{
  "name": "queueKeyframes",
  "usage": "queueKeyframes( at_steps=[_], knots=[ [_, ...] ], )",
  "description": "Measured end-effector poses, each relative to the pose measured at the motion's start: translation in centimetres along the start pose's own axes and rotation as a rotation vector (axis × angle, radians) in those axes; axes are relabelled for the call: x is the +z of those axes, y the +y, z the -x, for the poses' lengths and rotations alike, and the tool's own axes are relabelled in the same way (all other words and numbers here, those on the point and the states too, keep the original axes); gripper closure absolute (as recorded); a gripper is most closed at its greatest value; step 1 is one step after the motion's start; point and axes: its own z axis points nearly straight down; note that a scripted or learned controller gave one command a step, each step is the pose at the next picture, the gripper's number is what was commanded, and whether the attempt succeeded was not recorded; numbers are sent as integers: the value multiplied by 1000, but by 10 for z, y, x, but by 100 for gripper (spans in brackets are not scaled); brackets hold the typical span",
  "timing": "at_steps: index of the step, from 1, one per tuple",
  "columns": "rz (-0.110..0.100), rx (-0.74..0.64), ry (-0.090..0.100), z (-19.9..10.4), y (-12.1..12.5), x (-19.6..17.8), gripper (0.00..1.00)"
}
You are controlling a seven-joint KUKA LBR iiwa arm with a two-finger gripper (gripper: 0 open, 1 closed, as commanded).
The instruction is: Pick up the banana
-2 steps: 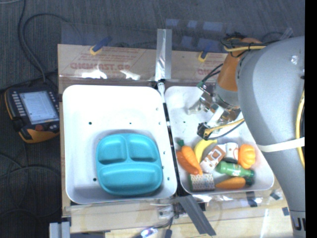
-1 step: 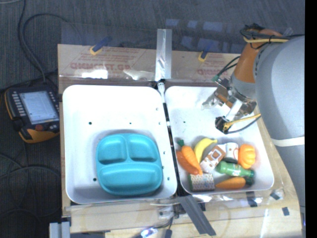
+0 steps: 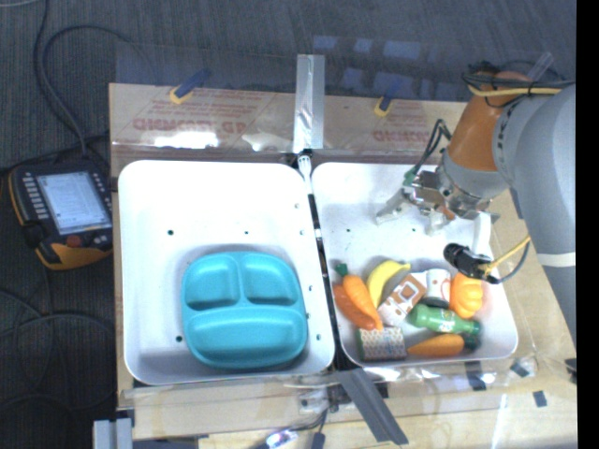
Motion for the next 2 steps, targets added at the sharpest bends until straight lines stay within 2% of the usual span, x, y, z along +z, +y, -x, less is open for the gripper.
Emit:
queueKeyframes(
  at_steps=[1, 2],
  knots=[
    [3, 575, 2, -41, -45, -1, 0],
    [3, 573, 2, -42, -45, -11, 100]
  ],
)
